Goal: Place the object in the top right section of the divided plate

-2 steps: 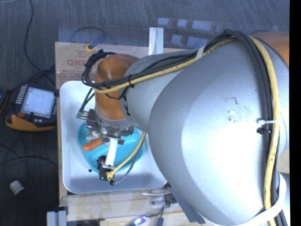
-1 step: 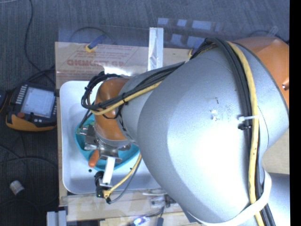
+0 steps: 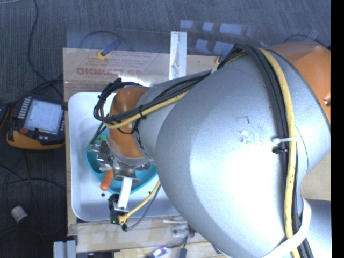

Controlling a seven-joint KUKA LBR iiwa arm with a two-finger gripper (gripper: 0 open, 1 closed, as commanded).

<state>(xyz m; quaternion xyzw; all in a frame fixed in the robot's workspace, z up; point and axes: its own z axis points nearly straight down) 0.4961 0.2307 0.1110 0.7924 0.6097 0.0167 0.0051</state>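
A blue divided plate (image 3: 94,160) lies in the left white bin (image 3: 80,198), mostly covered by the arm. A small orange object (image 3: 106,180) rests at the plate's near edge, just left of the wrist. My gripper (image 3: 119,171) hangs straight down over the plate beneath the orange wrist band (image 3: 126,104), and the wrist hides its tips. I cannot tell whether the orange object is between them or lying on the plate. The grey arm (image 3: 242,144) covers the right side of the bench.
A brown cardboard sheet (image 3: 123,69) lies behind the bin. A teach pendant (image 3: 35,123) with a screen sits on the carpet to the left, among loose cables. A white upright strip (image 3: 178,52) stands at the back.
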